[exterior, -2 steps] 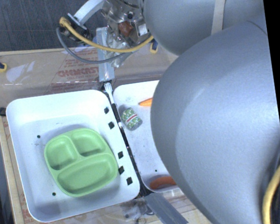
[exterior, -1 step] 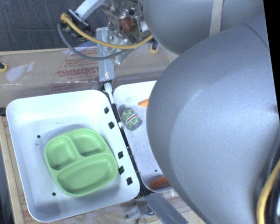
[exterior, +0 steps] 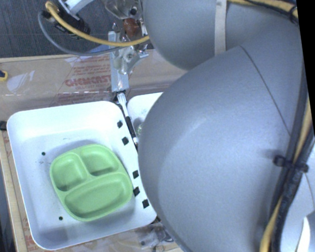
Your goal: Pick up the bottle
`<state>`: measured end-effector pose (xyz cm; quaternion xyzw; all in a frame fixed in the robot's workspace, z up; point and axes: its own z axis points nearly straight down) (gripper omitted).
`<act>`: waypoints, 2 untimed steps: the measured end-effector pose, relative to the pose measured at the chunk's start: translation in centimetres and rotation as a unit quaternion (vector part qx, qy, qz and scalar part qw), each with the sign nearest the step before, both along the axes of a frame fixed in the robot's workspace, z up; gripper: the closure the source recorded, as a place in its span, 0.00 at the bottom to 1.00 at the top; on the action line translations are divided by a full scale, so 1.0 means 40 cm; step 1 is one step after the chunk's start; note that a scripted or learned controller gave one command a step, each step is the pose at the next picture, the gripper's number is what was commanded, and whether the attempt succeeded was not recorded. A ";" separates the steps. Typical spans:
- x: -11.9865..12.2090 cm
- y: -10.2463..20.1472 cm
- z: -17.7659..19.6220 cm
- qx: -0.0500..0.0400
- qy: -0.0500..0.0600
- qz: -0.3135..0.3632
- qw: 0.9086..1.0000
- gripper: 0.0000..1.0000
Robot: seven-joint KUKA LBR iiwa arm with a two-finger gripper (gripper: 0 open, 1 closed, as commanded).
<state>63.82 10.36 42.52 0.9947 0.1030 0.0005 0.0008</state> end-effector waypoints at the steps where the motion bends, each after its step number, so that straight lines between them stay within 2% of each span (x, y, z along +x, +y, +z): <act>1: -0.040 0.224 -0.055 0.001 0.004 0.121 0.993 1.00; 2: -0.079 0.284 0.041 0.000 0.002 0.000 1.000 1.00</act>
